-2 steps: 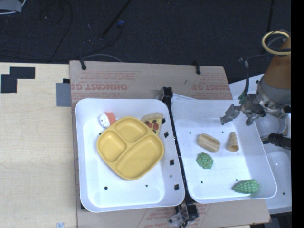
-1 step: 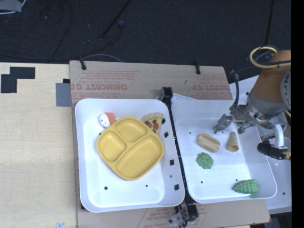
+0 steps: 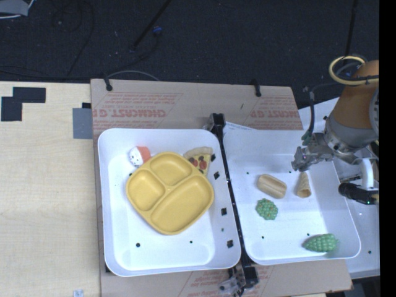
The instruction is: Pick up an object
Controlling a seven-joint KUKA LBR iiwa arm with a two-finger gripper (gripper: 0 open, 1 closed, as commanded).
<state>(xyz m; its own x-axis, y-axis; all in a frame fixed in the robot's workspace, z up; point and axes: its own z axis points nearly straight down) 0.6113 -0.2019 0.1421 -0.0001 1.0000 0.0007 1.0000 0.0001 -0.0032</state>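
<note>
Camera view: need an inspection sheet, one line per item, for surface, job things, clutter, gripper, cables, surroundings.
Surface: two shallow white bins, left bin, right bin, on brown cardboard.
Job's things: right bin holds tan bread roll, tan cone, round green cluster, long green cluster.
Clutter: left bin holds yellow divided plate, pizza slice toy, small white-and-orange toy.
Gripper: gripper above the cone; fingers unclear.
Cables: black cables on dark floor.
Surroundings: light wooden bench.

You see two bins side by side: the left bin point(image 3: 117, 240) holds a divided plate point(image 3: 170, 192); the right bin point(image 3: 284, 249) holds a bread roll point(image 3: 271, 185), with a cone point(image 3: 303, 184) just right of it.
</note>
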